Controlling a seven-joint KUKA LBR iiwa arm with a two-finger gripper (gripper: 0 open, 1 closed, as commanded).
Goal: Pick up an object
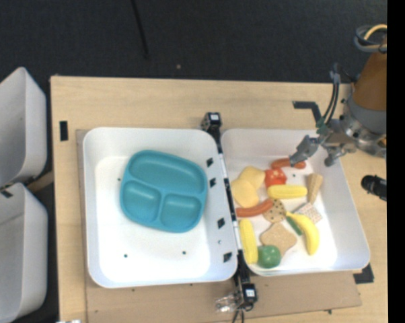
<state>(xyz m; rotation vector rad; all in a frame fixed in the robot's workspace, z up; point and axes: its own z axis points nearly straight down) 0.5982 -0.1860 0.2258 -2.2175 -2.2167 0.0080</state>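
Green toy (269, 255) at bin's (347, 244) 6 o'clock; gripper (315, 151) at 1 o'clock, jaws spread, empty, poised to descend.

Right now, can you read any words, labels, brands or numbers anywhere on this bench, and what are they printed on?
None: no text is legible in the camera view.
Blue divided plate: plain, no marking visible.
Toy food pieces, such as the banana: no lettering visible.
Small black clips on the bin rims: too small and blurred to tell if they carry print.
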